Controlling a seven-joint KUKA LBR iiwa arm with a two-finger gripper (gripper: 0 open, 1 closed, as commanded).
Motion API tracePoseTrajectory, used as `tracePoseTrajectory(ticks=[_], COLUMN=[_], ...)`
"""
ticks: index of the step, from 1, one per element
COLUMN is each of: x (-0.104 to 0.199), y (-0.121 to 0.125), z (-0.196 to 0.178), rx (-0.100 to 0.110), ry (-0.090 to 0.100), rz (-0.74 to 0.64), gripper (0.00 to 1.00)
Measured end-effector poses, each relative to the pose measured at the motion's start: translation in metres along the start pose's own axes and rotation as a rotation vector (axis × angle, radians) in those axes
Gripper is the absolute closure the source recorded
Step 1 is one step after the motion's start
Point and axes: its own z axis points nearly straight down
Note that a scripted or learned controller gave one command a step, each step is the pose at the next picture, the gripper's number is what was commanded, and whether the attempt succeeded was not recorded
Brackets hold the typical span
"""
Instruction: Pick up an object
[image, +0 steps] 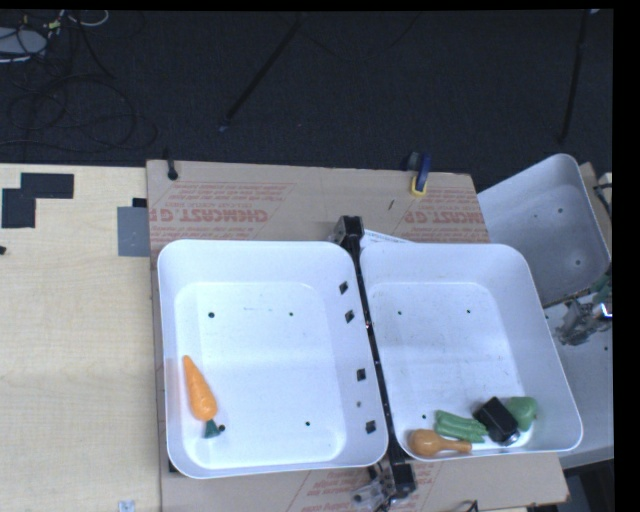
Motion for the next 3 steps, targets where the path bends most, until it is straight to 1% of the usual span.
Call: tracePoseTrajectory(ticks=[1,2,3], x=[0.025,0.001,0.029], y=[0.073,0.063,0.051], z=[0.035,0.026,-0.019], rx=[0.002,0.002,0.001], ry=[0.001,0.0,0.001], rz=[-0.01,-0.004,-0.007], gripper=[1.0,1.0,1.0])
